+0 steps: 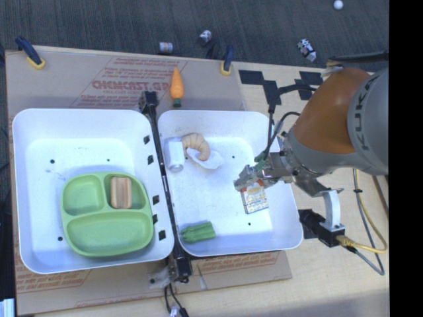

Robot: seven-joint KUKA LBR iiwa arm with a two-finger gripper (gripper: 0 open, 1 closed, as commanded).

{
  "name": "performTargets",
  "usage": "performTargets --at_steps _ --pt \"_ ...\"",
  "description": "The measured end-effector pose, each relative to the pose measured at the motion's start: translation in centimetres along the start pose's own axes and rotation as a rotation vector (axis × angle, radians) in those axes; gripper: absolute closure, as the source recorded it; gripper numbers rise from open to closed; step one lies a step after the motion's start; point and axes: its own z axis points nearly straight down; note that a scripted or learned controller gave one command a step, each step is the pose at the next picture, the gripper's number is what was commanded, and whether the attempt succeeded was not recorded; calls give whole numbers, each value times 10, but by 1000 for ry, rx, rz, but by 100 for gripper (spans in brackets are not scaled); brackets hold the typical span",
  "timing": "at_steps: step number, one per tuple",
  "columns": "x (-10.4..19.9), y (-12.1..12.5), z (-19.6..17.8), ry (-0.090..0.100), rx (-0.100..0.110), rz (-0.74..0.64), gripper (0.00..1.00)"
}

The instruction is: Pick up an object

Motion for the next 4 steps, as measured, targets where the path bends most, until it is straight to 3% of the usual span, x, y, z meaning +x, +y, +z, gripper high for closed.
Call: performTargets --at_steps 4 --pt "0 4 -41 -4 -9 -29 100"
